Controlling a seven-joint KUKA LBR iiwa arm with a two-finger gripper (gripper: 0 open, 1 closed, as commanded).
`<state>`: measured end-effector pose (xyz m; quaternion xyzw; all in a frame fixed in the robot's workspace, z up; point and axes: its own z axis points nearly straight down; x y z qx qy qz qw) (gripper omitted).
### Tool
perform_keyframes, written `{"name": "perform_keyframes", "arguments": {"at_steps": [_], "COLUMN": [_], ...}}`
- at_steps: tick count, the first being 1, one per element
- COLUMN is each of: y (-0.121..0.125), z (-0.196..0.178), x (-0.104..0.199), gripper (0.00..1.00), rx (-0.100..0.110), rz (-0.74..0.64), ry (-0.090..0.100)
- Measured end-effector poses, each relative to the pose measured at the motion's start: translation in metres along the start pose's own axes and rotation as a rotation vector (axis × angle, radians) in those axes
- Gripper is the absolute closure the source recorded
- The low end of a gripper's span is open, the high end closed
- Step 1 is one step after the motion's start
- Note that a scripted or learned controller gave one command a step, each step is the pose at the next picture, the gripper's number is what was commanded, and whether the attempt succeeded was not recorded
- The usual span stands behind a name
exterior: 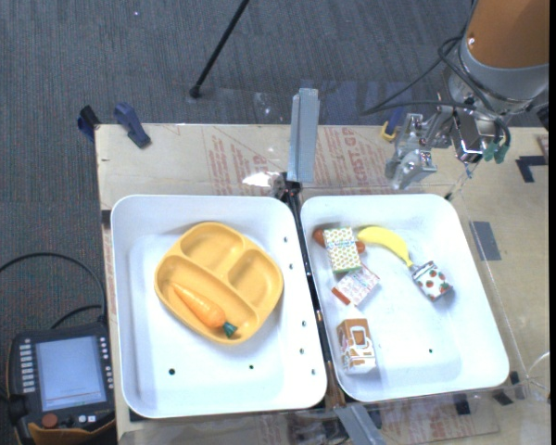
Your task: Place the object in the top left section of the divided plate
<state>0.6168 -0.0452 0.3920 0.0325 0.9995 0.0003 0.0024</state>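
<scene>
Tool (417, 160) hovers upper right, grip state unclear; divided plate (220, 281) holds carrot (200, 307); next: descend, pick banana (385, 240).

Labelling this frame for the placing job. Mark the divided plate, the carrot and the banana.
divided plate (244, 241): camera view, on the ridge between its two upper sections.
carrot (200, 305): camera view, middle of the orange body, in the plate's long lower section.
banana (386, 240): camera view, middle of its yellow curve.
</scene>
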Motion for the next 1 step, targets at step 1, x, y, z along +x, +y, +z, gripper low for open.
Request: {"name": "perform_keyframes", "arguments": {"at_steps": [1], "y": [0.0307], "z": [0.2065], "x": [0.0357], "gripper": [1.0], "rx": [0.0], "rz": [-0.045], "ry": [0.008]}}
